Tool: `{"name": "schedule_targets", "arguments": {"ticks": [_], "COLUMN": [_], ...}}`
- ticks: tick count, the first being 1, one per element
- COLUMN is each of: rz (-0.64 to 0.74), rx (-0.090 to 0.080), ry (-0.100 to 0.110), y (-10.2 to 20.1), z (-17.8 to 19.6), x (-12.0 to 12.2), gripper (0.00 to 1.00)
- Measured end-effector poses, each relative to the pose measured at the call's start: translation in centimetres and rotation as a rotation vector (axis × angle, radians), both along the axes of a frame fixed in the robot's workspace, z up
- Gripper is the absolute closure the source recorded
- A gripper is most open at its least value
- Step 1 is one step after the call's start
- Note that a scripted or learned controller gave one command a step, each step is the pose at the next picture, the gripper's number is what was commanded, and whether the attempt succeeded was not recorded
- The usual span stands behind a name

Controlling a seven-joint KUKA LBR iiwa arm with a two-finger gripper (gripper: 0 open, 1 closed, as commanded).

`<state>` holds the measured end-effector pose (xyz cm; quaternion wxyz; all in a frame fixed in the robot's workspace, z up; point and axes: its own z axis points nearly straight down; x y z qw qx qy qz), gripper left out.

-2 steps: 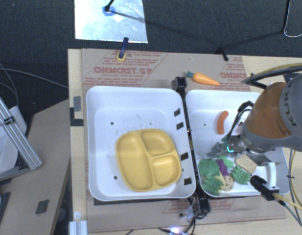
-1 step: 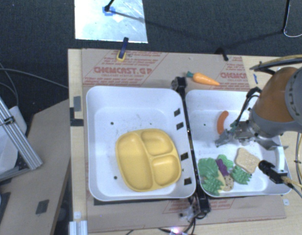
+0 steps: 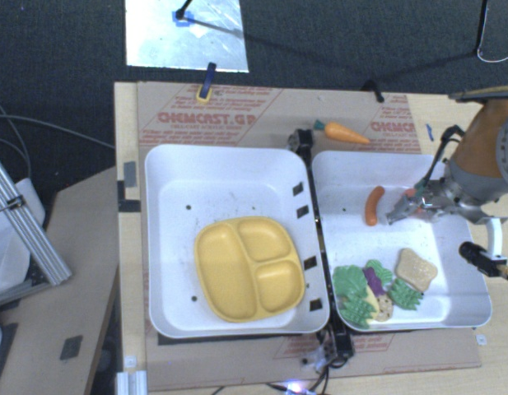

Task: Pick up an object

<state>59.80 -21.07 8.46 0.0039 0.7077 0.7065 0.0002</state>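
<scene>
My gripper (image 3: pixel 397 214) reaches in from the right and hangs low over the right bin (image 3: pixel 468 299), its tip pointing left. A small orange-red sausage (image 3: pixel 371 206) lies just left of the tip, apart from it. Nearer the front of that bin lie a tan bread slice (image 3: pixel 416 268), green leafy pieces (image 3: pixel 351 286), a purple piece (image 3: pixel 374 279) and a speckled cookie (image 3: pixel 385 307). I see nothing held at the gripper's tip.
The left bin (image 3: pixel 167 220) holds a yellow divided plate (image 3: pixel 249 267). An orange carrot (image 3: pixel 341 132) lies on the cardboard behind the bins. A black divider (image 3: pixel 316 220) with clips runs between the two bins.
</scene>
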Motion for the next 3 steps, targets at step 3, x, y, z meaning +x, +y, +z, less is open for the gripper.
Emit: {"name": "schedule_targets", "arguments": {"ticks": [3], "rz": [-0.004], "rx": [0.001], "ry": [0.004], "y": [4.1], "z": [0.0], "x": [-5.3], "gripper": [0.00]}}
